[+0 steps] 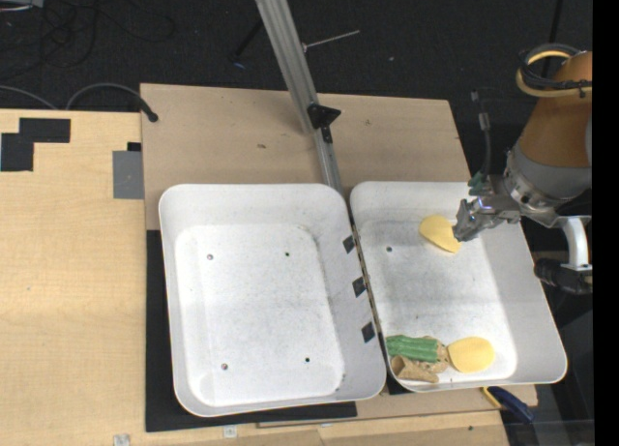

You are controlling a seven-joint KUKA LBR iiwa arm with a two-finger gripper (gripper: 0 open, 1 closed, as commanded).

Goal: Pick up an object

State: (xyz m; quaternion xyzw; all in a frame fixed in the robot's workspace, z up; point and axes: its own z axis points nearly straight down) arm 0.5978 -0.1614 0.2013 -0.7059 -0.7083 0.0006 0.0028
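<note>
On the worktop (232, 134) there were two shallow white bins side by side. The left bin (256, 294) showed its bare floor with four small dark dots. The right bin (445, 284) contained four things in total: two yellow ones, one green and one tan. The first yellow piece (437, 233) lay in the far part of this bin, and the jaws (468, 223) of the grey arm (546, 159) were just at its right edge, seemingly touching it; whether they were open or closed could not be told, and the piece was not seen between them. The second yellow piece (471, 353) lay at the near edge of the bin, with the green object (414, 346) just at its left and the tan object (418, 369) below the green one, all three close together.
</note>
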